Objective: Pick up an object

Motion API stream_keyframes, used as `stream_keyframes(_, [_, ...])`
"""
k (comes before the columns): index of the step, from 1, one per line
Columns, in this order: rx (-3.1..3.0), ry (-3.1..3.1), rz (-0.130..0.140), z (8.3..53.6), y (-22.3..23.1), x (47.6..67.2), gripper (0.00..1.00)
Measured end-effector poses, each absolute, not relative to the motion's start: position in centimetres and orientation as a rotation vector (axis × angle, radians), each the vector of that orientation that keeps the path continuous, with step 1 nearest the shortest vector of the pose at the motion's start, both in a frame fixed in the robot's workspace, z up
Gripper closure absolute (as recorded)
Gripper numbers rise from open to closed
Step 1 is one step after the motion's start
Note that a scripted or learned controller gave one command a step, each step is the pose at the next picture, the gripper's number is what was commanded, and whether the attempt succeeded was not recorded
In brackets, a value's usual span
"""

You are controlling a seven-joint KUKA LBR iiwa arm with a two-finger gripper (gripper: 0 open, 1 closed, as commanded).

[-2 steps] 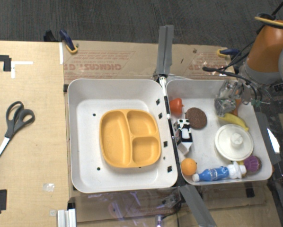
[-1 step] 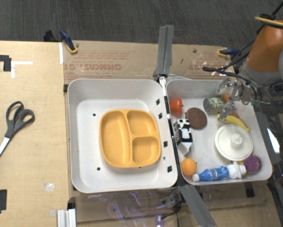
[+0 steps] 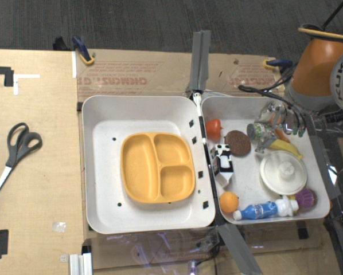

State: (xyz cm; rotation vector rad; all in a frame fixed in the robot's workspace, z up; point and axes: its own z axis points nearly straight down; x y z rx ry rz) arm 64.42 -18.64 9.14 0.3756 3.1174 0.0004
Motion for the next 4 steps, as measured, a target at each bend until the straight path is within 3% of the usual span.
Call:
stream_keyframes(1, [0.371, 3.114, -0.001, 10.1, -18.6, 64.6, 1.00])
stream_keyframes(2, [0.371, 3.114, -0.001, 10.1, -18.6, 64.6, 0.00])
stream_keyframes(3, [0.634, 3.073, 0.001, 9.3, -14.0, 64.6, 0.00])
stream_keyframes(4, [0.975, 2.983, 0.000, 9.3, -10.8, 62.2, 0.00])
